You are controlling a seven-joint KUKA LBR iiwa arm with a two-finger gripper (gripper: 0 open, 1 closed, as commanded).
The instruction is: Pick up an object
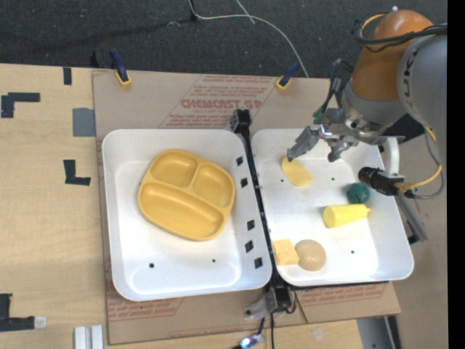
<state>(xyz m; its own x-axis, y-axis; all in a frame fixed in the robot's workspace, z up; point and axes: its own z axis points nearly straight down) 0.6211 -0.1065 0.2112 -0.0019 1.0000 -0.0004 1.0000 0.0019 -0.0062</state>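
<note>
The gripper [318, 147] is seen with fingers spread and nothing between them, apparently just above the pale yellow piece [296, 173] in the right bin [392, 267], so the fingers should be centred over it and lowered squarely before being closed.

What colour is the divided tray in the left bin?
Yellow; the divided tray shows in the camera view.

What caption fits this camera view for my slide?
Open gripper hovers above a pale yellow piece in the right bin; yellow tray fills the left.
</note>
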